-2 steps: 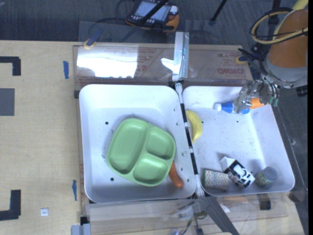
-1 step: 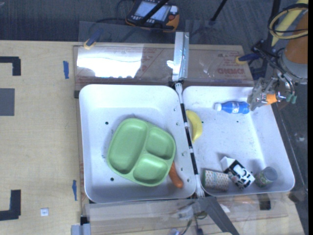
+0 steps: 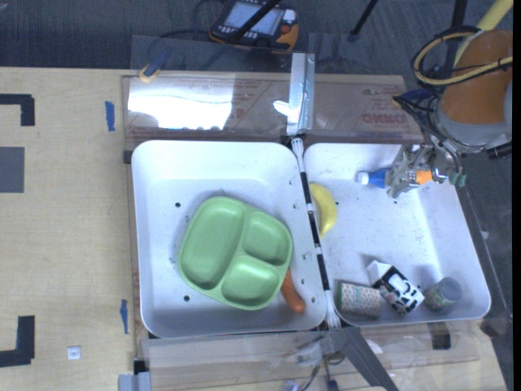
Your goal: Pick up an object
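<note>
The tool (image 3: 409, 177) hangs over the small blue-and-white plastic tube (image 3: 375, 177); I cannot tell its state. The tube looks light, stiff and slippery, so best pinched across its middle

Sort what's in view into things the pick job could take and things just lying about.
Job, in the bins:
gripper
blue-capped tube
banana
green divided plate
carrot
patterned cup
black-and-white box
small can

Lying about:
handheld controller
blue tape

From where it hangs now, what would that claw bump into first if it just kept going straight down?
Most likely the blue and white tube or the bare floor of the right bin. The claw hangs beside the tube's end; from one slanted view, depth is unclear.
</note>
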Robot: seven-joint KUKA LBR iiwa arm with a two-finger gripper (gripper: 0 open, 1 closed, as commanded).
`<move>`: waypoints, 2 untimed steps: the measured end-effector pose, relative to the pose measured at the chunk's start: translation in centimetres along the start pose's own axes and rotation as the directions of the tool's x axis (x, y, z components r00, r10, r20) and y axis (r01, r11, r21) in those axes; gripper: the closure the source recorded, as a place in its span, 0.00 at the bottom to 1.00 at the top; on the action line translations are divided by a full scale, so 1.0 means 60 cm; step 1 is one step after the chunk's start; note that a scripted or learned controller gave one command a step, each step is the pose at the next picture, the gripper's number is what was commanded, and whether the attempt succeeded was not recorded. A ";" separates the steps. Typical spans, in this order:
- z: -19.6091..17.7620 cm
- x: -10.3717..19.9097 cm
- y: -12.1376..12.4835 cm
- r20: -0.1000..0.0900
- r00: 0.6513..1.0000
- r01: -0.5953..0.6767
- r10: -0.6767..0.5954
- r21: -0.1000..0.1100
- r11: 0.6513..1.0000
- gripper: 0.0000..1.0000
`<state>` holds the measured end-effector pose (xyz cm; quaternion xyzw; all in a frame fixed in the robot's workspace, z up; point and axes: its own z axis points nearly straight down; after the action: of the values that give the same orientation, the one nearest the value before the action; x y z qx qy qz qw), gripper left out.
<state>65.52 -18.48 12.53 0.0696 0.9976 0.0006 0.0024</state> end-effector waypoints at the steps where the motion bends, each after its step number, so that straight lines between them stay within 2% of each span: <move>1: -0.118 0.001 -0.057 0.006 0.968 0.250 -0.250 0.002 0.968 0.00; 2: 0.012 -0.024 -0.030 0.001 0.933 0.361 -0.361 0.000 0.933 0.00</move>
<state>66.70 -20.47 11.84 -0.1145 0.9934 0.0004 0.0031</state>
